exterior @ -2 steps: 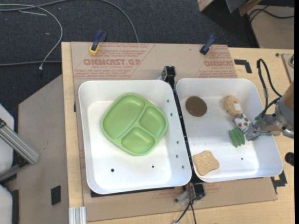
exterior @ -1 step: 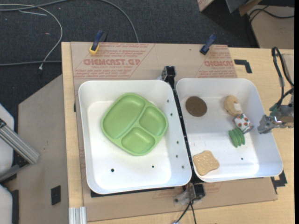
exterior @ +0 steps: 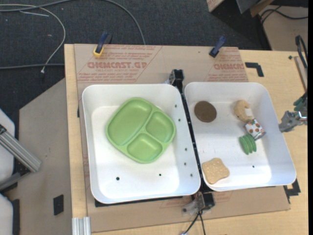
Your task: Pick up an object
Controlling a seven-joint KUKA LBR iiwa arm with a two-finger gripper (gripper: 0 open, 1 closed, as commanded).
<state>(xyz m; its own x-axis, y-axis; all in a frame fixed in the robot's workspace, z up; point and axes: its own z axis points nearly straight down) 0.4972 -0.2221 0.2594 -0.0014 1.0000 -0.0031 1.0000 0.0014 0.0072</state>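
Observation:
The right white bin (exterior: 274, 175) holds several small items. A round brown patty (exterior: 205, 111) lies at its upper left, and a tan bread-like piece (exterior: 241, 109) at the upper middle. A red-and-white speckled object (exterior: 254, 129) sits just below the bread piece. Under that is a green ribbed item (exterior: 248, 144), and a tan cracker (exterior: 215, 170) lies near the front left corner. My gripper (exterior: 290, 122) is at the far right, just outside the bin's right rim and level with the speckled object. Nothing is seen in its grasp.
The left white bin (exterior: 98, 180) holds a green divided plate (exterior: 141, 129). Both bins rest on a cardboard sheet (exterior: 122, 62) held by two clamps (exterior: 101, 43) at the back. Cables run across the dark floor behind.

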